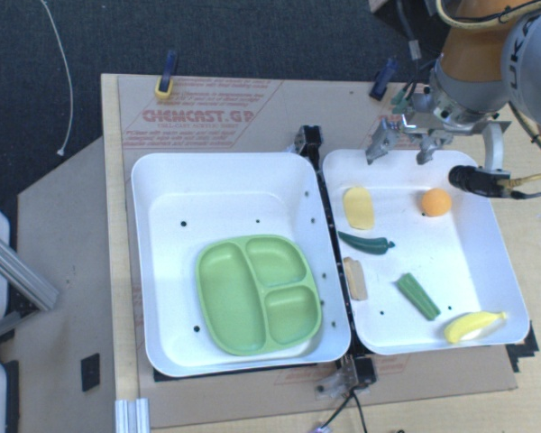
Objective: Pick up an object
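Your gripper [400, 142] above right bin's [487, 242] far rim, fingers spread, nothing between them, orange ball [436, 203] just below it inside the bin, yellow block [359, 208] left of ball, banana [473, 326] at near corner

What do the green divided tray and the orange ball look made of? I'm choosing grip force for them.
The green divided tray looks like moulded plastic, matte to satin: uniform pale green, rounded compartment walls, soft highlights. The orange ball seems smooth plastic or rubber, likely a toy fruit: even colour, no visible texture. Its hardness cannot be judged from here. The gripper hangs above the right bin, open.
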Robot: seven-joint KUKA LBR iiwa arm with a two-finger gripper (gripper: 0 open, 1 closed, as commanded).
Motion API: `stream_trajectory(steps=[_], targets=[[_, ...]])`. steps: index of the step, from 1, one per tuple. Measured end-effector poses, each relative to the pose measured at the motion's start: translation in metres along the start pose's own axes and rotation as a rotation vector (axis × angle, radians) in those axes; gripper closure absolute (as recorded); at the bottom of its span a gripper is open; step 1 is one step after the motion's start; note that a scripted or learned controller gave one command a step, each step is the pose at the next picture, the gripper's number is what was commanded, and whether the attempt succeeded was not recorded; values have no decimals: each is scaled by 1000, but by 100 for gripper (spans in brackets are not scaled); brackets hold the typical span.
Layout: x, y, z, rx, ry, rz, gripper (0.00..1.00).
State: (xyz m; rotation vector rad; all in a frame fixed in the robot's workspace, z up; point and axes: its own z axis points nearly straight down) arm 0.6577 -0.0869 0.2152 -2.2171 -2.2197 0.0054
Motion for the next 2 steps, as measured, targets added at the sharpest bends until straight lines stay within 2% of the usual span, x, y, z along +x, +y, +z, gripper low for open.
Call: stream_trajectory(steps=[2], targets=[[-12,8,97,1,0,2,0]])
